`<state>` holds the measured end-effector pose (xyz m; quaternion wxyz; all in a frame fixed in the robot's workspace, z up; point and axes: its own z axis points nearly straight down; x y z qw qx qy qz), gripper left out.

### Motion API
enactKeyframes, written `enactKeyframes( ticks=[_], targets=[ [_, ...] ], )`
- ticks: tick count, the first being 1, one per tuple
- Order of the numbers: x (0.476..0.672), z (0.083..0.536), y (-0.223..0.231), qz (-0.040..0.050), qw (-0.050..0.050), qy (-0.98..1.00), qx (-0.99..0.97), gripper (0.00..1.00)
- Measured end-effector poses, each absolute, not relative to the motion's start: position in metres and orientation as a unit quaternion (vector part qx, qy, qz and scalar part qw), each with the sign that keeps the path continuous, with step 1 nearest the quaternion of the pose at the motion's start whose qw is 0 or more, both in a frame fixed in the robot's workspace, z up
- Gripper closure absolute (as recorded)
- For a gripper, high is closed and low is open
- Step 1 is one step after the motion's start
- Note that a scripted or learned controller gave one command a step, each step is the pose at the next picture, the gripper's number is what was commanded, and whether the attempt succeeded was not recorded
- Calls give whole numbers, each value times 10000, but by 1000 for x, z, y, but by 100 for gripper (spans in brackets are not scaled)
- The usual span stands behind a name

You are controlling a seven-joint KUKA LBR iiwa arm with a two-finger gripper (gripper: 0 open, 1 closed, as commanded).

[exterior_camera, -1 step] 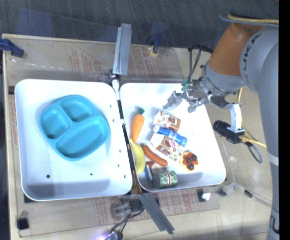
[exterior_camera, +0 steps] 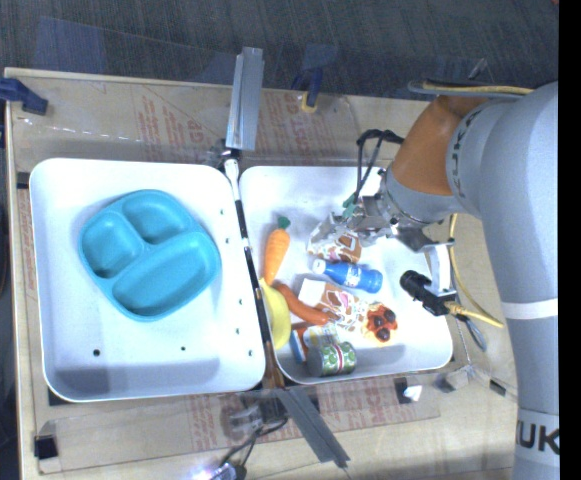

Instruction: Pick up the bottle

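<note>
The left bin [exterior_camera: 60, 368] held a blue divided plate [exterior_camera: 150, 253] near its centre, well apart from the work, so nothing on that side looked likely to interfere. In the right bin [exterior_camera: 425, 353] the clutter began at the dividing wall: an orange carrot [exterior_camera: 275, 251] lay tilted at about ten o'clock from the bin's centre, a yellow banana [exterior_camera: 278, 318] hugged the wall at about eight o'clock, a sausage-like orange piece [exterior_camera: 305, 308] crossed beside it, and a green-banded can [exterior_camera: 332, 356] lay on its side near six o'clock. The bottle [exterior_camera: 353, 276], white with a blue label and lying on its side, rested roughly at the bin's centre, touching a crinkled printed wrapper [exterior_camera: 338, 236] at its twelve o'clock and a small printed card [exterior_camera: 315, 293] at its seven o'clock. The gripper [exterior_camera: 370, 213] hovered at about one o'clock from the bottle, above the wrapper; its own state could not be told from this slanted view. The main risk I judged was a descent landing on the wrapper rather than the bottle, because the two touched and the tool sat nearer the wrapper. A rounded bottle lying flat could also roll from a closing grasp toward the red-and-black toy [exterior_camera: 378, 320] at its five o'clock, or a loose package could come up with it.
</note>
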<state>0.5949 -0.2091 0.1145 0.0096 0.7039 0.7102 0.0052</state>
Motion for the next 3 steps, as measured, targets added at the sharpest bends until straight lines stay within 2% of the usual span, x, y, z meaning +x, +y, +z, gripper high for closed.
enactKeyframes(
  ticks=[1, 2, 3],
  targets=[
    [567, 108, -213, 56, 169, 7820, 6230, 0],
    [553, 107, -213, 48, 176, 8149, 5793, 0],
    [528, 107, -212, 50, 187, 8234, 5672, 0]
  ],
)
